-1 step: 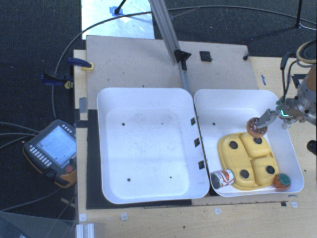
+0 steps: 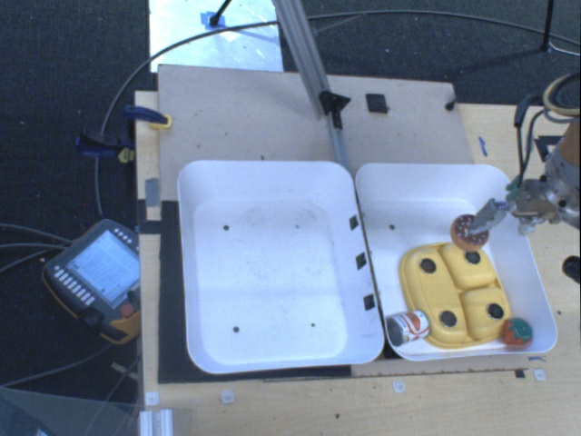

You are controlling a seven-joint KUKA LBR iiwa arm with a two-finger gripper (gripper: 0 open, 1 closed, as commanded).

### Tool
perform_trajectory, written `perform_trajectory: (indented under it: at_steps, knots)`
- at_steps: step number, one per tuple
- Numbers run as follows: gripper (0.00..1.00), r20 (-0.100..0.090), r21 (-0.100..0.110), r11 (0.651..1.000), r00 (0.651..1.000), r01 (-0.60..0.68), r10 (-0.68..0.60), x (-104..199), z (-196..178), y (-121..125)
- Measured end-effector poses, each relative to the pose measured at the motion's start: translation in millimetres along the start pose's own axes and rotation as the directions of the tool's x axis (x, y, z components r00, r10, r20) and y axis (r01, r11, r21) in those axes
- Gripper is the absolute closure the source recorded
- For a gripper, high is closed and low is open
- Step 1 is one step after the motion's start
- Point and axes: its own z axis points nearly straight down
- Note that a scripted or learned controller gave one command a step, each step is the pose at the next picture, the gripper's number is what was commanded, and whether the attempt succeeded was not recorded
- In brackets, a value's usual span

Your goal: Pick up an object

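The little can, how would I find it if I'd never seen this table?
Look in the right white bin, down at its near left corner. The can lies on its side against the yellow tray. It is the one silver-and-red cylinder; the neighbours are a round brown doughnut and a red-orange fruit.

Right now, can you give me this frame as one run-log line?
claw: over right bin | at: donut | grasp: unconfirmed | nearby: yellow tray, can

Dark carpet floor (image 2: 54,53) surrounds a pale wooden bench (image 2: 254,116).
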Motion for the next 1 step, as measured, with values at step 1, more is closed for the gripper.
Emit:
perform_trajectory:
  at_steps: [1]
  knots:
    - [0.00, 0.001, 0.002, 1.000, 1.000, -0.003, 0.003, -6.3, 43.5, -1.3]
